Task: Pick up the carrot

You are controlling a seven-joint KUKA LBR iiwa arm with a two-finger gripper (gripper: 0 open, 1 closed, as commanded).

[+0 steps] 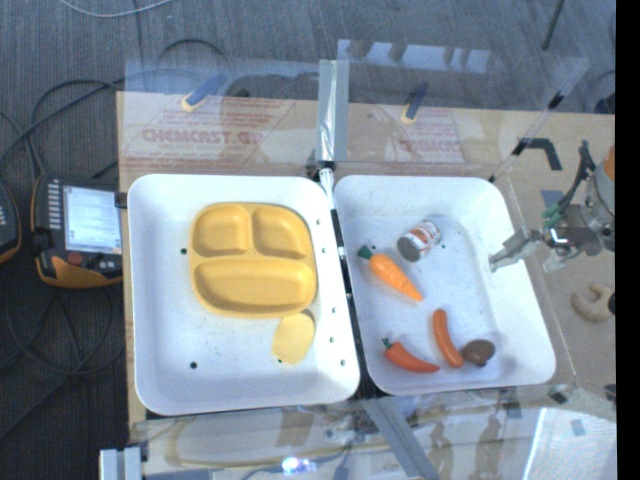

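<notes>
The carrot point(391, 273) lay in the right bin point(520, 298) on a wooden table point(250, 138) above grey carpet point(60, 88), the tool point(570, 233) beside that bin, its grip impossible to tell.

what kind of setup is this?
Likely a robot-manipulation lab bench: two shallow white bins side by side, plastic toy food such as an orange carrot with a green top, and a handheld orange-edged controller pendant cabled on the carpet.
</notes>
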